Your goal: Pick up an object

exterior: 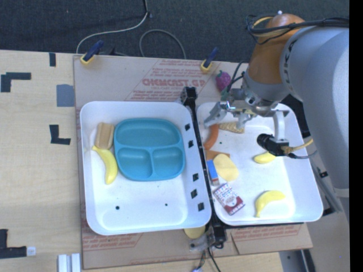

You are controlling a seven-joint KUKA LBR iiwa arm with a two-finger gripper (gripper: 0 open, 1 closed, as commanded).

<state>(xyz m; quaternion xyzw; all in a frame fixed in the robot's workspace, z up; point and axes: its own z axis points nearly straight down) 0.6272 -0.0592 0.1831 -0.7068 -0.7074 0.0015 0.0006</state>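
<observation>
My gripper (229, 118) hangs over the back left part of the right bin (300, 208). Its two silver fingers (214, 115) are spread apart, so it is open. A small tan piece (232, 128) lies just below the gap between them, and whether they touch it cannot be told. An orange sausage-shaped piece (211, 136) lies just left of it by the bin's wall. Further forward lie a pale yellow lump (226, 166), a blue block (212, 172), a red and white packet (228, 199), a yellow banana (269, 202) and a small yellow piece (264, 158).
The left bin (142, 214) holds a blue divided plate (150, 149), a banana (108, 164) and a tan slice (104, 134). A purple grape bunch (223, 80) lies on the board behind the right bin. The grey arm covers the right bin's back right corner.
</observation>
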